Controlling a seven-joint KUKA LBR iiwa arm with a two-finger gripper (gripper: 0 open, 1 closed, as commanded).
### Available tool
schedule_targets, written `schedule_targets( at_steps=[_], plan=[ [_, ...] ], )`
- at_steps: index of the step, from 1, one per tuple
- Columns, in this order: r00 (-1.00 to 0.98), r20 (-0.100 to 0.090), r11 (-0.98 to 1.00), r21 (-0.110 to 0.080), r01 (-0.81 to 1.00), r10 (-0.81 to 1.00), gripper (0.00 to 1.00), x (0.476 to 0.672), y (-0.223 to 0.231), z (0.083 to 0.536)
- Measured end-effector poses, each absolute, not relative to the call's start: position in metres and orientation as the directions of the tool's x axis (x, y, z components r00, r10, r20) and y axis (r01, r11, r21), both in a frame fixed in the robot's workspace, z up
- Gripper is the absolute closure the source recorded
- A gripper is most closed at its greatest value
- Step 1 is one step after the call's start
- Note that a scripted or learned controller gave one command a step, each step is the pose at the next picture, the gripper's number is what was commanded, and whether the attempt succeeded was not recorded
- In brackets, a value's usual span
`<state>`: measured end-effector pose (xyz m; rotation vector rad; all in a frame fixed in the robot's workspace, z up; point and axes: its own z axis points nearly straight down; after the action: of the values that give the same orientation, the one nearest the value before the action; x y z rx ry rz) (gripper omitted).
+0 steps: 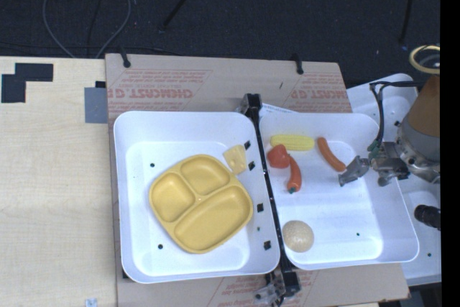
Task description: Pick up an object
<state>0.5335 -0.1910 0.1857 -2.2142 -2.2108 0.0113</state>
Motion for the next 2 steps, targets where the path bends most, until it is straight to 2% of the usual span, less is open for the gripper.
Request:
schedule_targets(
  at_steps=[1, 2],
  plan=[
    [0.000, 0.001, 0.000, -0.003, 1.000, 1.000, 0.00, 0.536, -0.191, 0.191],
    [-0.001, 0.003, 0.001, -0.008, 1.000, 1.000, 0.00, 0.536, -0.183, 0.130]
  ],
)
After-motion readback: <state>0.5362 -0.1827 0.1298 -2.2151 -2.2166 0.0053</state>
